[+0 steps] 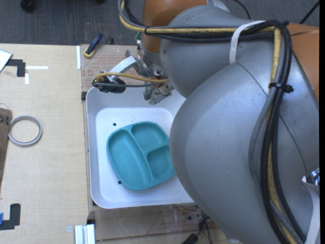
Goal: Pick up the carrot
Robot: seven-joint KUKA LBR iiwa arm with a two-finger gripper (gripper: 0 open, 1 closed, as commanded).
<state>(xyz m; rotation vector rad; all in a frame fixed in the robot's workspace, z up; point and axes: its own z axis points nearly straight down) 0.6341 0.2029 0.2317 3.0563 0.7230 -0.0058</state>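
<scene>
My gripper [154, 91] hangs over the far edge of the white bin [101, 187], below the orange band of the wrist. Yellow and black cables loop around it, and a black cable end sticks out to its left. The bulk of the grey arm [238, 136] covers the right half of the view and hides the bin's right side and whatever lies beneath it.
A teal divided plate [141, 155] with three compartments lies in the white bin. On the wooden bench to the left sits a roll of tape [24, 130]. A blue-handled tool [94, 44] lies beyond the bin's far left corner.
</scene>
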